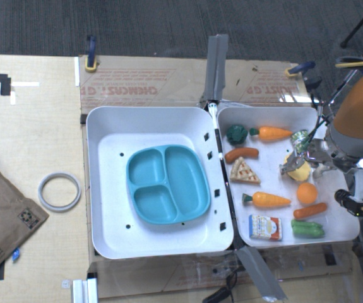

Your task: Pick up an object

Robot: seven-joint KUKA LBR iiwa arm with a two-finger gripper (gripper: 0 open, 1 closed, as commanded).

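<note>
I see a pale wooden bench (29, 137) under cardboard sheeting (168, 81), with dark carpet (137, 11) beyond its far edge. Two shallow white bins sit side by side on it. The right bin (276, 235) lies beneath the gripper (295, 160); the left bin (99, 188) lies well to the gripper's left and holds a teal divided plate (168, 184).

The gripper hangs low over the right bin's right half, touching or just above a yellow, lemon-like object (299, 172). I cannot tell whether its fingers are wide or narrow, nor whether anything is between them; metal parts and cables blur together there.

Around the gripper:
- Just below it: a round orange fruit (307, 193), then a red sausage (309, 211) and a green pepper (307, 228), both with their long axes running roughly left to right.
- To its left: a pizza slice (243, 171), tip pointing away from me.
- Above and left: an orange carrot (273, 132), long axis left to right, green end pointing left; a dark green vegetable (235, 132); a second red sausage (241, 153), slightly tilted.
- Below and left: a second carrot (268, 199), green end left, and a small printed carton (266, 227).

The arm's orange band (358, 109) is cut off at the right. A roll of tape (59, 190) and a brown box (1, 213) lie far left on the bench.
</note>
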